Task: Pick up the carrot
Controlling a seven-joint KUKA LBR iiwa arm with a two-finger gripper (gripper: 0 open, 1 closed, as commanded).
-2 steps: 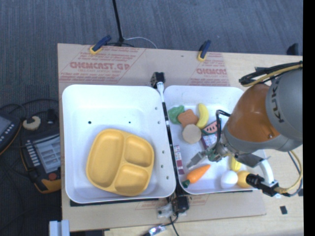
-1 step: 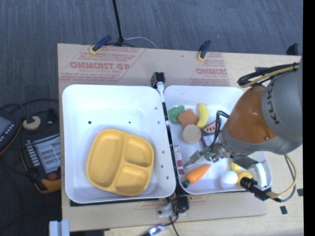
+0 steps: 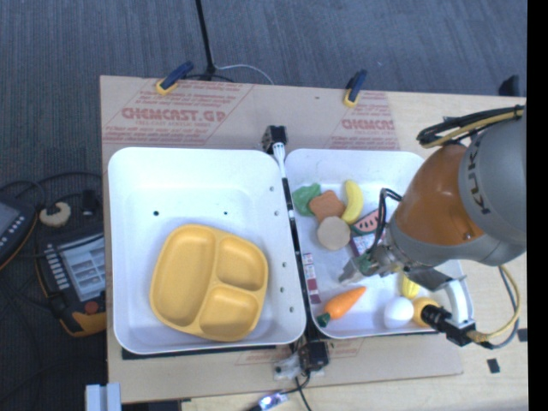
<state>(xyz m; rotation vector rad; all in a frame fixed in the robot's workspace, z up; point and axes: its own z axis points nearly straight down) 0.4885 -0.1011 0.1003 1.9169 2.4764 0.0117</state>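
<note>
The orange carrot (image 3: pixel 344 301) with a green top lies flat near the front wall of the right bin (image 3: pixel 402 159), its green end pointing to the front left. My gripper (image 3: pixel 363 265) hangs over the right bin's middle, just behind and slightly right of the carrot, apart from it. The arm's orange band and grey wrist cover the bin's right side. Nothing shows held in the gripper.
Behind the gripper lie a round tan disc (image 3: pixel 333 233), a watermelon slice (image 3: pixel 368 223), a banana (image 3: pixel 352 199), a brown piece (image 3: pixel 325 204) and a green piece (image 3: pixel 305 197). A white egg (image 3: pixel 398 312) sits right of the carrot. The left bin (image 3: pixel 137 174) holds a yellow divided tray (image 3: pixel 210 281).
</note>
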